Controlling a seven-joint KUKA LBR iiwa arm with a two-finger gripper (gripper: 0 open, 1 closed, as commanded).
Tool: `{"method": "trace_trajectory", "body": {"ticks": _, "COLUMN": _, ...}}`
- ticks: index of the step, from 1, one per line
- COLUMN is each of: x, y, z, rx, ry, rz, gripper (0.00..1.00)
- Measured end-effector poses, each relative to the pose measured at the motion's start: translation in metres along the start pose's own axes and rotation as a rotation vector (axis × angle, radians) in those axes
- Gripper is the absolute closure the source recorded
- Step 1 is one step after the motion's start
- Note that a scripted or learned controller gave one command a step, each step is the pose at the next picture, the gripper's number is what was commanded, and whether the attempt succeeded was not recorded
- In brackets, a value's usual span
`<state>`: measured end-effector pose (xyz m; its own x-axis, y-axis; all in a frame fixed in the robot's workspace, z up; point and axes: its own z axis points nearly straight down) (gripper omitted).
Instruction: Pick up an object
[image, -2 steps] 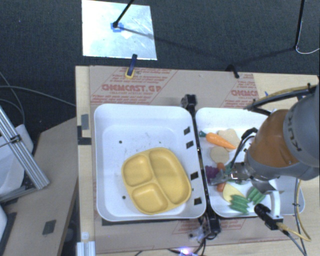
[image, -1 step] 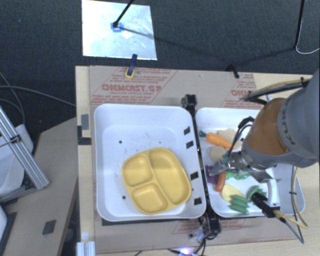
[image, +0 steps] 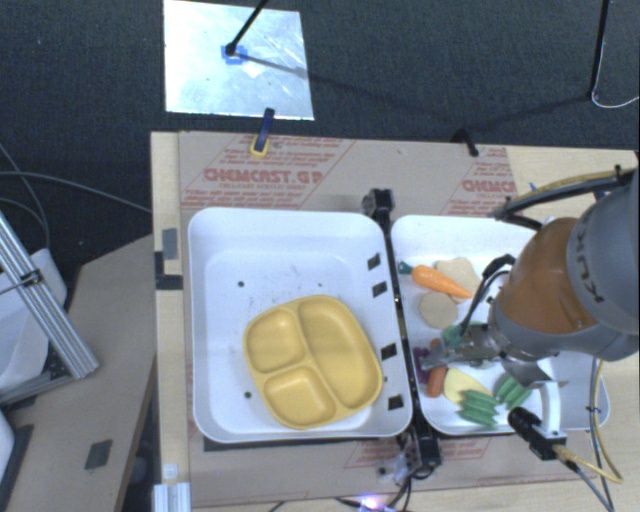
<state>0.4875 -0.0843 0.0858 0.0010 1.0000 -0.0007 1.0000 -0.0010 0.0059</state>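
Note:
The right bin (image: 432, 236) holds several toy foods: an orange carrot (image: 440, 281), a beige slice (image: 459, 270) behind it, a pale round piece (image: 437, 311), a small red piece (image: 436, 380), a yellow piece (image: 458, 383) and green beans (image: 481, 405). My gripper (image: 452, 346) is low inside this bin, between the pale round piece and the red and yellow pieces. It looks dark and cluttered from here. The grey and orange arm (image: 560, 290) covers the bin's right half.
The left bin (image: 215, 300) contains a yellow three-compartment plate (image: 312, 360). A black divider clip strip (image: 392, 300) runs between the bins. A cardboard sheet (image: 300, 170) lies under both bins, and cables trail at the front right.

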Motion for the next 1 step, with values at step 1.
{"method": "trace_trajectory", "body": {"ticks": 1, "x": -0.0022, "y": 0.0006, "z": 0.0002, "rx": 0.001, "ry": 0.002, "rz": -0.002, "gripper": 0.0}}
